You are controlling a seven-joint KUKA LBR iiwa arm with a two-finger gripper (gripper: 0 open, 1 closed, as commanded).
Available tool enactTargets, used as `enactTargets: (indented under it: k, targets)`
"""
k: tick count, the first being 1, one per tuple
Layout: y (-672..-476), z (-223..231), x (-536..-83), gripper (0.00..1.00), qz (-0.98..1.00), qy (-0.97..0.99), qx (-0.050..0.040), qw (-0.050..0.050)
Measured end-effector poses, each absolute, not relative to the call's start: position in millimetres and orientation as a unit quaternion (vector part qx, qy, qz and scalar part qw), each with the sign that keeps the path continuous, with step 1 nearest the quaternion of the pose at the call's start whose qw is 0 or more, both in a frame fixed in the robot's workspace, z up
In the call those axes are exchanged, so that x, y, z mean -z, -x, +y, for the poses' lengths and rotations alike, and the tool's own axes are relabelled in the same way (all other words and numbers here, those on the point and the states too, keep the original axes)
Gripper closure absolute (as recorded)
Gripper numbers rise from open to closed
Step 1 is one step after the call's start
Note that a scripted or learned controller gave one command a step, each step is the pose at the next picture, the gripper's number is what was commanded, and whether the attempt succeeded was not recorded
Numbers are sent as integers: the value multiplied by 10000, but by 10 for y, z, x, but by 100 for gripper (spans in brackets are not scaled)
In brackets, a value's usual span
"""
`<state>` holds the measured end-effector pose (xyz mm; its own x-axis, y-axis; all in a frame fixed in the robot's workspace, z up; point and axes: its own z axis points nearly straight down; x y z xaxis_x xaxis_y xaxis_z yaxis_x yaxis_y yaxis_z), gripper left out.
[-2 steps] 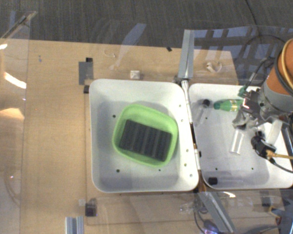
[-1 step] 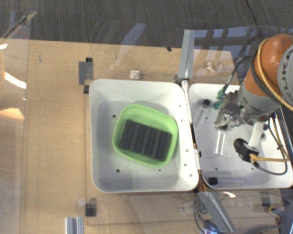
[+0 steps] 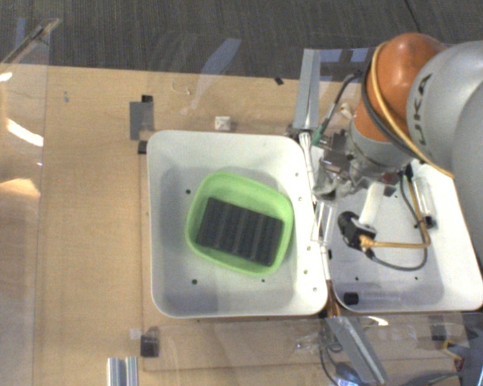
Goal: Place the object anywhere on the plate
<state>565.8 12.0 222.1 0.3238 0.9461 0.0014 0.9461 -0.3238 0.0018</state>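
Observation:
A green plate (image 3: 240,223) with a dark ribbed centre lies in the middle of the left white bin (image 3: 169,280). My gripper (image 3: 328,179) hangs low over the right bin (image 3: 451,288), close against that bin's left wall and the divide between the two bins. The wrist and the orange band above it hide the gripper's tips. Near the front edge of the right bin lies a small dark thing (image 3: 348,298), apart from the gripper. Nothing shows between the gripper and the plate.
A small pale cube (image 3: 222,123) sits on the wooden bench behind the left bin. Black clamps (image 3: 143,117) stand at the bin's far left corner and near its front left (image 3: 149,344). A metal post (image 3: 307,87) rises behind the divide.

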Motion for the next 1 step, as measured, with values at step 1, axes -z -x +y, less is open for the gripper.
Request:
enactTargets:
  k: [1]
  targets:
    - [-5720,596,-2020,100,6381,-7700,-11,4]
